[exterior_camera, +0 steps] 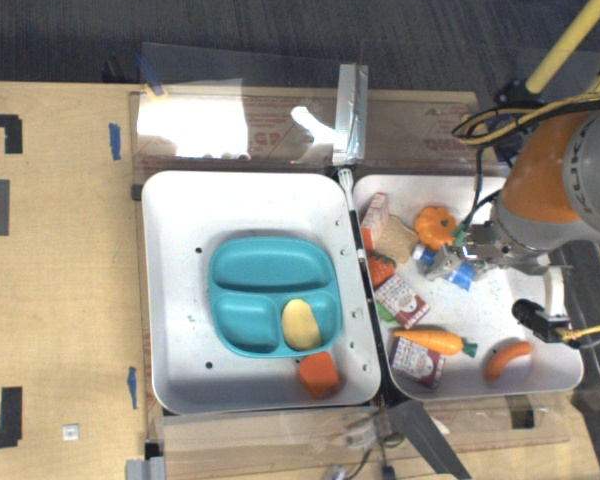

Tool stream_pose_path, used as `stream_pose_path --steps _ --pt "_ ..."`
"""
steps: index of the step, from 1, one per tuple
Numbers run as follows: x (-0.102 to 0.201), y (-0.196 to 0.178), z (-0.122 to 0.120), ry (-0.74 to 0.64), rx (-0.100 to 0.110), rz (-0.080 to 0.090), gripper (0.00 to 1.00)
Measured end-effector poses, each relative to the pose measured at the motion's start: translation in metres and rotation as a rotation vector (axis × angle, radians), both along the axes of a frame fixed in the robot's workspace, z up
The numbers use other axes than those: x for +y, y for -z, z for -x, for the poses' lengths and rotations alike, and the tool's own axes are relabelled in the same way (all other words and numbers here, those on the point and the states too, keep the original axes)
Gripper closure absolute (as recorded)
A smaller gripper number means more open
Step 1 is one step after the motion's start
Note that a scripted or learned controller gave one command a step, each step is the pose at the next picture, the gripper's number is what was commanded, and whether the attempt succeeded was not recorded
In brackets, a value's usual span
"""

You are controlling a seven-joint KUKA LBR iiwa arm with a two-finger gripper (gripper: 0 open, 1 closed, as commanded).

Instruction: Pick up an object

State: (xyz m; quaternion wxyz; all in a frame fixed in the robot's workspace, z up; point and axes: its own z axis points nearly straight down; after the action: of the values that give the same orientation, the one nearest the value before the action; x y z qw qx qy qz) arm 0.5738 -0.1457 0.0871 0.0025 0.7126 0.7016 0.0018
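Two shallow white plastic bins sit side by side on a wooden bench; the left bin (180, 268) holds a teal divided plastic tray (260, 278), with a yellow potato-shaped toy (300, 324) in its lower right compartment and an orange block (320, 373) just below the tray. The grey arm with its orange band (545, 183) reaches into the right bin (550, 368), its gripper (458, 256) low among the clutter beside a small orange pumpkin toy (436, 226); whether its jaws are parted or clenched cannot be told. Nearer the front lie a toy carrot (435, 341), a small printed carton (416, 361) and an orange-red rounded toy (507, 358).
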Motion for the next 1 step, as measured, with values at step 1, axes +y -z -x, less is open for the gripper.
stream_pose_path --steps 1 --pt "0.0623 -0.1035 -0.0649 0.070 -0.006 -0.003 1.00"
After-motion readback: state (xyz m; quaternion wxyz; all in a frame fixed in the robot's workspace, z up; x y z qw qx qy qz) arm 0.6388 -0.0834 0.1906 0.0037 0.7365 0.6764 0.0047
